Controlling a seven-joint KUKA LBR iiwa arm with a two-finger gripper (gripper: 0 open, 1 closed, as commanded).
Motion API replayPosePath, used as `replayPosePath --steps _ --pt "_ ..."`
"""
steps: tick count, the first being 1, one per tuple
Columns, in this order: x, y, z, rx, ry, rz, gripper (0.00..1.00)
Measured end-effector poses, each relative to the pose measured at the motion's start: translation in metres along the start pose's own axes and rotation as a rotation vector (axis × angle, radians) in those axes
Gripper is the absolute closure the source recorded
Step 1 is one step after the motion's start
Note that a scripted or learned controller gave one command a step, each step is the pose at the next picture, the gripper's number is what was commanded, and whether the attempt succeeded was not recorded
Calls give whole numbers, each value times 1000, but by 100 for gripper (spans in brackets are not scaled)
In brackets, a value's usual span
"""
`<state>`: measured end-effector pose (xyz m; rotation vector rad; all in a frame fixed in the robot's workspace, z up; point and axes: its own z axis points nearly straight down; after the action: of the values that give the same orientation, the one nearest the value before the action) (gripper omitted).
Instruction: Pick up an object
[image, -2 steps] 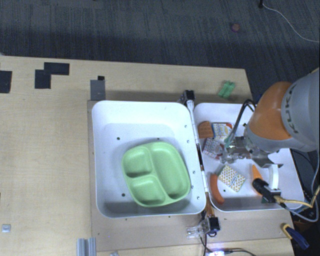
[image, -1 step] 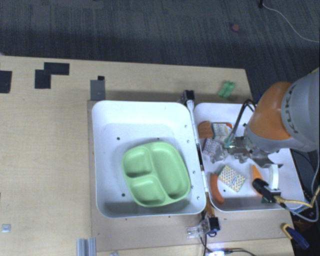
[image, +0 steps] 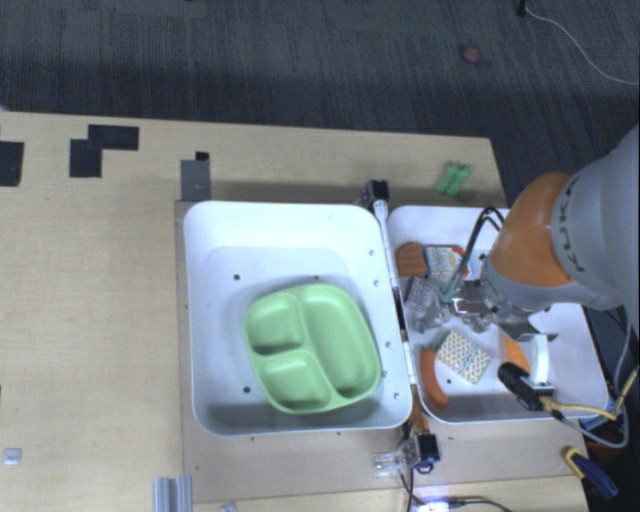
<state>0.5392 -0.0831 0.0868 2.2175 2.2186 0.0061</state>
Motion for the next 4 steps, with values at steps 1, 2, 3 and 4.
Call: replayPosePath --steps 1,2,3,4 --pt "1 2 -12 -7 0 -2 100" --pt "1 2 -11 -6 0 -1 0" --pt "2 3 -22 -9 1 -4 100" --pt "2 3 -22 -9 1 -3 0"
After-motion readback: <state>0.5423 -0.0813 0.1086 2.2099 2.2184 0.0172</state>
